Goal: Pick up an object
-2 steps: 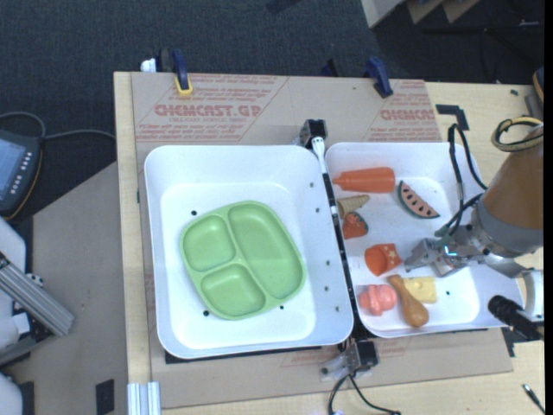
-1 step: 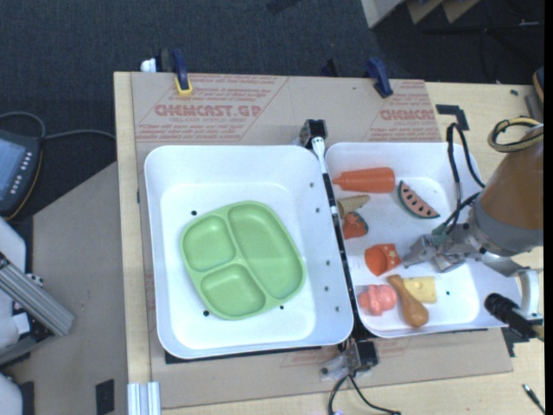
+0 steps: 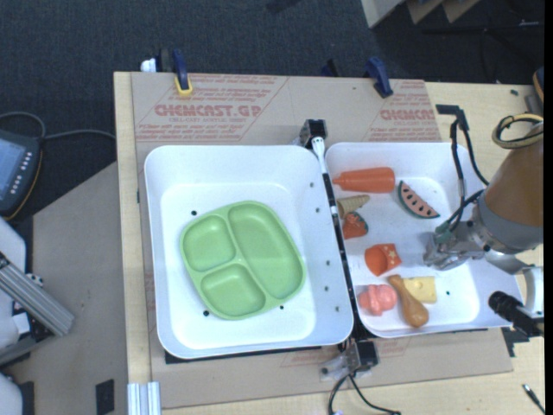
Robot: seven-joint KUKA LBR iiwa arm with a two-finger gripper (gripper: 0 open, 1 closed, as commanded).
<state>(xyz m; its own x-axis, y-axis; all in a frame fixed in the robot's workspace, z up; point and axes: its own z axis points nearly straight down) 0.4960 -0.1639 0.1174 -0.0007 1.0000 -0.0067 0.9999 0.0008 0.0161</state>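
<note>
The right bin [image 3: 449, 158] holds several toy foods. An orange carrot [image 3: 365, 180] lies at its back, with a watermelon slice [image 3: 418, 201] to its right. A tan cone [image 3: 352, 203] and a small red fruit [image 3: 354, 225] sit by the left wall. Toward the front are a red block [image 3: 382, 258], a pink piece [image 3: 377, 298], a brown drumstick [image 3: 408, 301] and a yellow cheese wedge [image 3: 423, 289]. My gripper [image 3: 445, 249] hangs low over the bin's right side, just above the cheese and right of the red block.
The left bin [image 3: 164, 232] carries a green divided plate [image 3: 242, 258]. A black divider [image 3: 333, 223] runs between the bins. Cables [image 3: 462, 158] trail along the right bin's far right wall beside the arm [image 3: 518, 197].
</note>
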